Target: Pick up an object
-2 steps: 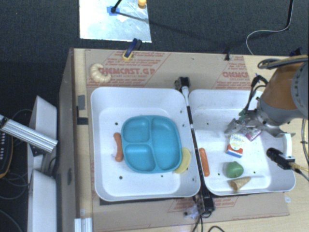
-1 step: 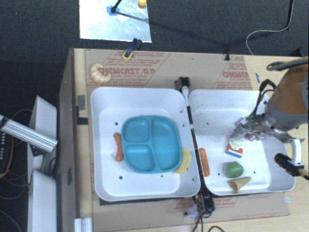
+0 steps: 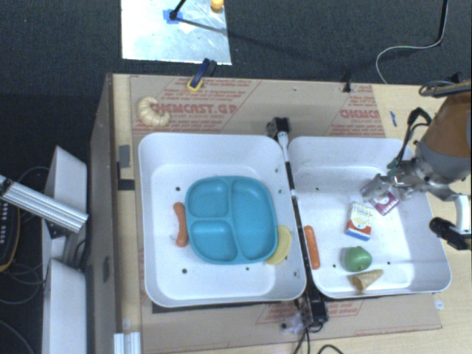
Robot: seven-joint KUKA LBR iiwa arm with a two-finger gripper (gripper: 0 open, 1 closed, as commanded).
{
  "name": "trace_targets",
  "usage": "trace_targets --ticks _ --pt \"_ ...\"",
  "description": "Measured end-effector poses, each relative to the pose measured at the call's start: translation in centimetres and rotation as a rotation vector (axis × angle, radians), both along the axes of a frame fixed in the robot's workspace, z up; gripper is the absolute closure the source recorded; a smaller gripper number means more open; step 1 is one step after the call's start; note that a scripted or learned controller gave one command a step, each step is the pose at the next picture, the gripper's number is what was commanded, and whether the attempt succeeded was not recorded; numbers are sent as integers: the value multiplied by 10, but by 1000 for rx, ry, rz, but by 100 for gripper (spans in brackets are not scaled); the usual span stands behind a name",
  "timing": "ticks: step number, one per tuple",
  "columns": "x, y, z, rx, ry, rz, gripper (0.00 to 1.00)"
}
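Note:
My gripper [image 3: 380,189] hangs over the right bin [image 3: 324,161], near its right side, on the arm [image 3: 447,147] that comes in from the right. Just under it shows a small purple-pink thing [image 3: 386,204]; whether it is gripped I cannot tell. A small white carton with red and blue [image 3: 360,222] lies just below and left of the gripper. Further toward the front lie a green round fruit [image 3: 358,257] and a tan cone [image 3: 366,279]. An orange carrot [image 3: 313,247] lies along the bin's left wall.
The left bin [image 3: 158,198] holds a blue divided plate [image 3: 230,220], an orange sausage [image 3: 179,223] to its left and a yellow slice [image 3: 281,245] at its right. A cream peanut-shaped item [image 3: 153,109] rests on the bench behind.

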State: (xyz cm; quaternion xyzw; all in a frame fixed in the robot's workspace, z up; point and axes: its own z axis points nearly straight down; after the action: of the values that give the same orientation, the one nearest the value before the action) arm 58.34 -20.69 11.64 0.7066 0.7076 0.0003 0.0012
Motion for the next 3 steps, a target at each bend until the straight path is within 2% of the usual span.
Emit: trace_targets --ticks 1,2,3 --pt "43 31 17 1 -2 3 0" --pt "54 0 78 -1 -2 2 0" --pt "27 1 -9 1 2 1 0"
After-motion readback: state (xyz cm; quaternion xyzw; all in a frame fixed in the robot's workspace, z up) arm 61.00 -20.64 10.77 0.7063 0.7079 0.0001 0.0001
